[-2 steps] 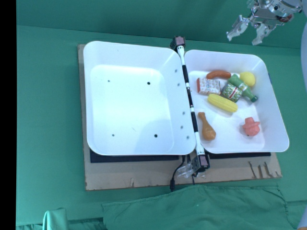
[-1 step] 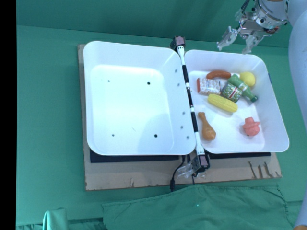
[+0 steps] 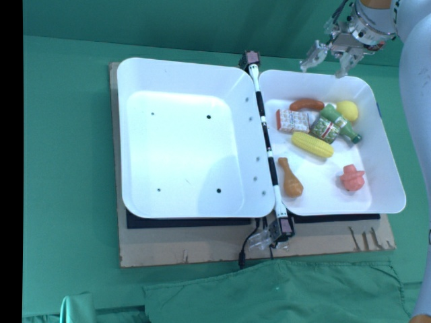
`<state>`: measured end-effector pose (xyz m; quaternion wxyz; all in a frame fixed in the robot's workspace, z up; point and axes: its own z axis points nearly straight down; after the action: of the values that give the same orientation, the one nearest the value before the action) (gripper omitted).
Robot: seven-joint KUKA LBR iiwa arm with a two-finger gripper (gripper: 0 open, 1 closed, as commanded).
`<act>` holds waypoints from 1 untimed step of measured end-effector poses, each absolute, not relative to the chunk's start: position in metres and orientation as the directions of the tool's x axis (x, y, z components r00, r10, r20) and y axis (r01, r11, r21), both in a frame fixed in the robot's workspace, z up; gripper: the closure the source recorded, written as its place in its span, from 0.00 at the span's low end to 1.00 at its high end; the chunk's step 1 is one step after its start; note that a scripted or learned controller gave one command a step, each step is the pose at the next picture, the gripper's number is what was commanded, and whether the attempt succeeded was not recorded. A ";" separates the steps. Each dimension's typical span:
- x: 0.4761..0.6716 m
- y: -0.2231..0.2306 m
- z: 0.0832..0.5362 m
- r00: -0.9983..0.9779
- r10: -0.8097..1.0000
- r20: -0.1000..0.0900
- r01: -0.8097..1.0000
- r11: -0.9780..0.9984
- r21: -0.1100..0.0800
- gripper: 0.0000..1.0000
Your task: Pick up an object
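**Desk:** Where does the pick stand?

**Photographer:** Not yet begun, by my reading. The two-finger metal gripper [image 3: 332, 58] hangs above the far rim of the right-hand shallow white plastic bin [image 3: 385, 180], fingers spread apart with nothing between them. Every item lies in that bin; the left-hand white bin [image 3: 135, 79] carries none.

**Desk:** And the candidates?

**Photographer:** Nearest the gripper, a reddish-brown toy sausage [image 3: 306, 104] and a small yellow lemon [image 3: 347, 110]. Just below them, a red-and-white printed packet [image 3: 292, 120] beside a green bottle [image 3: 335, 125] lying on its side, which touches a yellow corn cob [image 3: 312, 145]. Well apart from those lie an orange-brown drumstick [image 3: 290, 177] and a pink-red ridged toy [image 3: 351, 177]. Choosing, descending, closing and lifting all remain.
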<state>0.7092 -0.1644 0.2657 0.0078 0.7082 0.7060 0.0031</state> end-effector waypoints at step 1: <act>0.709 -0.165 0.261 0.003 1.000 -0.006 1.000 -0.003 0.013 0.00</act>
<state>0.7093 -0.1654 0.2609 0.0069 0.7081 0.7060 0.0025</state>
